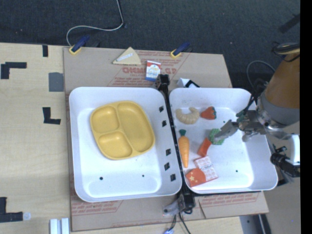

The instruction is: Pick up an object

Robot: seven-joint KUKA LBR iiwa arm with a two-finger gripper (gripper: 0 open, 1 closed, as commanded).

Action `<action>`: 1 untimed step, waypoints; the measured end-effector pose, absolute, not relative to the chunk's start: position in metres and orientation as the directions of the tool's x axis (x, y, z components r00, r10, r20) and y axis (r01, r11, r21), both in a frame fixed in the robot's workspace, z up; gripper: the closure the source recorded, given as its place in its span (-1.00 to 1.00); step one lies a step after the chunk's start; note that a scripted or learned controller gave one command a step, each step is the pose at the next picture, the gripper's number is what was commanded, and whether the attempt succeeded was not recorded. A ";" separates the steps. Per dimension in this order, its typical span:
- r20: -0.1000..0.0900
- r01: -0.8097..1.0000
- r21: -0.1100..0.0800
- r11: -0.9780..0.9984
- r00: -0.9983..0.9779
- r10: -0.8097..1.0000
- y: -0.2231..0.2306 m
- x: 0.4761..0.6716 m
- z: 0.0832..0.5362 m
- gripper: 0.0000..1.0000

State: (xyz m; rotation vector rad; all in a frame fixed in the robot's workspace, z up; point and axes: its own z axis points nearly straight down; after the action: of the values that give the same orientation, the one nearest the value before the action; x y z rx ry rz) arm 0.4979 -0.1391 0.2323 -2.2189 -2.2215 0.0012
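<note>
**Gripper low in the right bin, at the green-and-red toy vegetable**

The green-topped toy piece (216, 135) with its red lower part (204, 147) lies mid-bin in the right bin (243, 94), tilted. The gripper (225, 130) sits directly at its green end, touching or nearly so; whether the fingers are spread or closed on it cannot be told, so no hold is confirmed. Loose items lie scattered as candidate picks: a carrot (184, 150) just left, a red carton (201, 172) below, a beige croissant-like piece (188, 115) touching a strawberry (208, 113) above. The left bin (78, 130) holds a yellow divided plate (122, 129), well apart. The approach looks aimed at the nearest, least crowded item.
</note>
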 end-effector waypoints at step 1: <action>0.001 1.000 -0.006 0.002 -0.002 1.000 -0.104 0.594 0.110 -1.00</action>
State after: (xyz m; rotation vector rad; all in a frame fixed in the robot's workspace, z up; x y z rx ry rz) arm 0.5943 -0.1043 0.1097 -2.2160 -2.2198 0.0048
